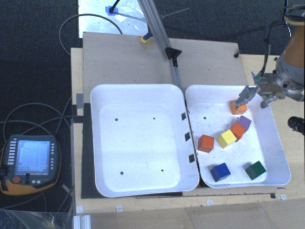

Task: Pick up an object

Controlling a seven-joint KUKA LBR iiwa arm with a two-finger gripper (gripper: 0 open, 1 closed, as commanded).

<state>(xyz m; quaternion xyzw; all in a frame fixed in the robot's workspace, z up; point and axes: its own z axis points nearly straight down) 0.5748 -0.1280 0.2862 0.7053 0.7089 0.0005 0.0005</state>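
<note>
The hand (pixel 254 95), fingers spread apart and gripping nothing, is hovering just above an orange block (pixel 238 108) lying at the far side of the right bin (pixel 279 147), with 6 other coloured blocks nearer.

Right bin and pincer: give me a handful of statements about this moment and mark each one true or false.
1. All the blocks lie in the right bin. True.
2. The pincer hangs over the left bin. False: it is over the right bin's far side, beside the orange block.
3. The blue block and the green block lie near the bin's front edge. True.
4. The yellow block sits alone in a corner. False: it touches an orange block in the middle cluster.
5. The purple block lies against that cluster's orange block. True.
</note>
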